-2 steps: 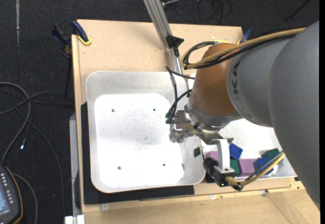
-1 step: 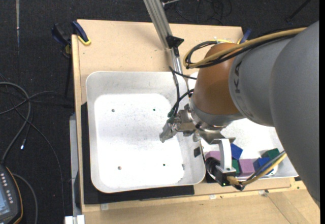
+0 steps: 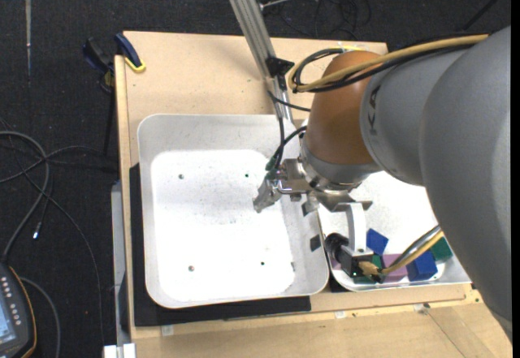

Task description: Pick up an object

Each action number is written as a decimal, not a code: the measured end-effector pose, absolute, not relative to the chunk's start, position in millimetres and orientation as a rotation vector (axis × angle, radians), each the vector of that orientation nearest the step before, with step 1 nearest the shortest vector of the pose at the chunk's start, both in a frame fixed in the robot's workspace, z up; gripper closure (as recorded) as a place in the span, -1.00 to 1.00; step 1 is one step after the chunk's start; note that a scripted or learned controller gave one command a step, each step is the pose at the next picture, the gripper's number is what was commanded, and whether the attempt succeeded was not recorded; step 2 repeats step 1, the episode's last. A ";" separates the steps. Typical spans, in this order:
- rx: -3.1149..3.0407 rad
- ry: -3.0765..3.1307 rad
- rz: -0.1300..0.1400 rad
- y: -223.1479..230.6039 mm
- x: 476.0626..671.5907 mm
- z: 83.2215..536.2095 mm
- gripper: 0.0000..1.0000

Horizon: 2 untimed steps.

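**Figure. Pick attempt at an early stage: no object lifted**

The arm (image 3: 439, 121) reached in from 3 o'clock, and its orange band lay just off the view's centre toward 2 o'clock. The gripper (image 3: 272, 190) hung near the centre of the view, over the 3 o'clock edge of the left bin (image 3: 162, 137). The wrist hid much of the gripper, so how far it stood open could not be told. No object was seen in its hold.

The floor of the left bin beneath it showed white, marked by a few dark specks. The objects available for picking lay in the right bin (image 3: 398, 285), toward 4 o'clock from the gripper and apart from it:

- a blue block (image 3: 376, 241);
- a second blue block (image 3: 421, 267), at 4 o'clock from the first;
- a purple piece (image 3: 394, 260), between the two blue blocks;
- a green piece (image 3: 441, 251), at the 3 o'clock end of the cluster.

The pieces lay close together, and some appeared to touch. The bench (image 3: 195, 72) showed as bare board at 12 o'clock of the bins, with a blue and yellow clamp (image 3: 123, 49) on its 10 o'clock corner.

Progress was judged slight. No object had been raised or visibly gripped. Choosing a target, descending on it, closing and lifting were all left to do. The gripper would probably need to shift toward 4 o'clock first.
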<state>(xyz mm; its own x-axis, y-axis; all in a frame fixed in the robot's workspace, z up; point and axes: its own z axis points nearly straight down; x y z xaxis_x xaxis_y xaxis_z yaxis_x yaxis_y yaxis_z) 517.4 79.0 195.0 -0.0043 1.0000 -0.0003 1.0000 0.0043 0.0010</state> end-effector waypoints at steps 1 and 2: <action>2.223 2.221 -0.003 69.5 503.4 194.9 -1.00; 2.223 2.221 -0.003 69.5 503.4 194.9 -1.00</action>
